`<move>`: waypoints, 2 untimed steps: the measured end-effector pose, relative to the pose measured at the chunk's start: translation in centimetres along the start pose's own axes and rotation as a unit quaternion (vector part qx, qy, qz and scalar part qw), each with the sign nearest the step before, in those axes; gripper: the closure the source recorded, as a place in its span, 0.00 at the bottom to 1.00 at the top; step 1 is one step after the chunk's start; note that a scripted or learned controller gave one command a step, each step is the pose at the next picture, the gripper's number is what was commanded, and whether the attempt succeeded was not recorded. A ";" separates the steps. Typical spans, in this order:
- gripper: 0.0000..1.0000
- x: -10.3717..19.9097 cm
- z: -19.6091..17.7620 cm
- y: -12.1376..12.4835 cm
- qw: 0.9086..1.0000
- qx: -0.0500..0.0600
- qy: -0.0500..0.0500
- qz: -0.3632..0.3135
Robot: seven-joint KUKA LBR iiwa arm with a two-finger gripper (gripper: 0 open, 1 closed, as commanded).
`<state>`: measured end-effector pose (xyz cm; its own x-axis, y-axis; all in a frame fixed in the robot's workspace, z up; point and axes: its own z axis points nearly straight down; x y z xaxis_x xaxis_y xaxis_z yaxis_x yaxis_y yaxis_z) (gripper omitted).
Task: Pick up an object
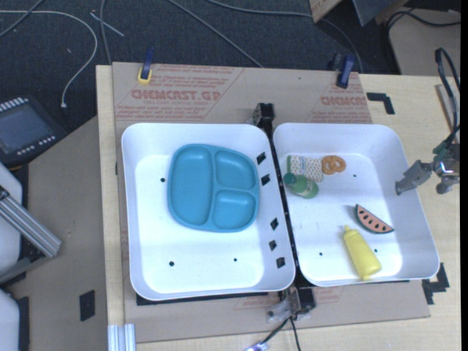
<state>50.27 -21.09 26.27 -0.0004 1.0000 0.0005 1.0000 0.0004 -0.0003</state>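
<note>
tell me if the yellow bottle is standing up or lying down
Lying down: the yellow bottle rests lengthwise on the right bin's floor, cap toward the watermelon slice.

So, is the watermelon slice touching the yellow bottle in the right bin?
Apart. The camera view shows a strip of white bin floor between the watermelon slice and the cap end of the yellow bottle.

blue plate (pixel 213 188), yellow bottle (pixel 361 253), white bins (pixel 146 262)

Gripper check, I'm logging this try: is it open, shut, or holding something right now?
Gripper: at the right bin's right rim, nothing between its fingers; open or shut cannot be told.
</note>
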 end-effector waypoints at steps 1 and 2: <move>0.00 0.0 4.4 -0.6 1.000 0.002 0.001 0.000; 0.00 -0.3 8.9 -0.1 1.000 0.002 0.001 0.000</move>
<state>50.18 -21.34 17.42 -0.0001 1.0000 0.0028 1.0000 0.0001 -0.0045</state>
